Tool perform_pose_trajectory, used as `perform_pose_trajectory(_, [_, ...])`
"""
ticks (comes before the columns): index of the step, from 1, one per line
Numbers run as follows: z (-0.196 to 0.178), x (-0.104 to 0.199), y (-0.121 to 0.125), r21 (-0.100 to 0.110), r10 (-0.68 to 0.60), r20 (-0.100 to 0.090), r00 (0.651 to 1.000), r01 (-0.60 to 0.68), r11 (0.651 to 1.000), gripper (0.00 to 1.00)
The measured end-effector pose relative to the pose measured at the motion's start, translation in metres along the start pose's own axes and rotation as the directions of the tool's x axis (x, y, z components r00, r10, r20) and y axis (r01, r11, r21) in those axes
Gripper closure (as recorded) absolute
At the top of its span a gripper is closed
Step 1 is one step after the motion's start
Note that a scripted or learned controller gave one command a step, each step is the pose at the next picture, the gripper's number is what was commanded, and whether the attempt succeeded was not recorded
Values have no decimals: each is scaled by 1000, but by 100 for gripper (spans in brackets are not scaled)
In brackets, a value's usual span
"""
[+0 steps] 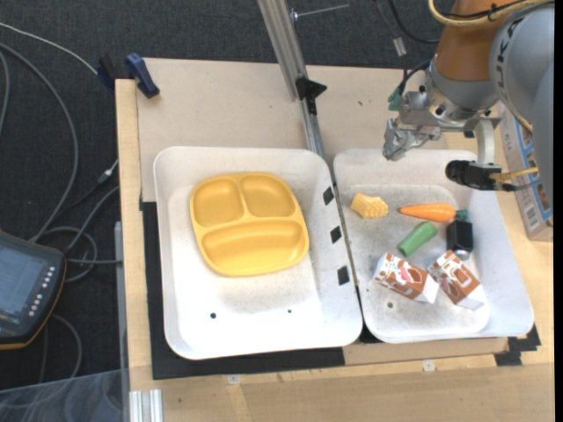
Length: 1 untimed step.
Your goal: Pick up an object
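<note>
My gripper (396,145) hangs over the far left rim of the right bin (501,319), fingers pointing down with nothing visible between them. Below it in that bin lie a yellow corn piece (369,206), an orange carrot (428,211), a green cylinder (417,238) and a small black block (459,235). Two red-and-white cartons (404,278) (456,279) lie nearer the front. The corn is the closest item, a short way in front of the fingertips.
The left bin (176,323) holds a yellow divided plate (249,222). A metal pole (281,33) slants up from between the bins. A blue clamp (141,73) sits at the bench's far left corner. Cables and a tablet (22,288) lie off the bench on the left.
</note>
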<state>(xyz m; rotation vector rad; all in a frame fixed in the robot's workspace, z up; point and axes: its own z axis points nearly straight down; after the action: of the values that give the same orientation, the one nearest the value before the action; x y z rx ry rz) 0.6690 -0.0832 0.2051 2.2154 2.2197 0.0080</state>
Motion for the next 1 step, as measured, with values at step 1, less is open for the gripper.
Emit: perform_pose_trajectory(1, [-27, 1, 1, 2, 0, 0, 1000, 0, 1000, 100])
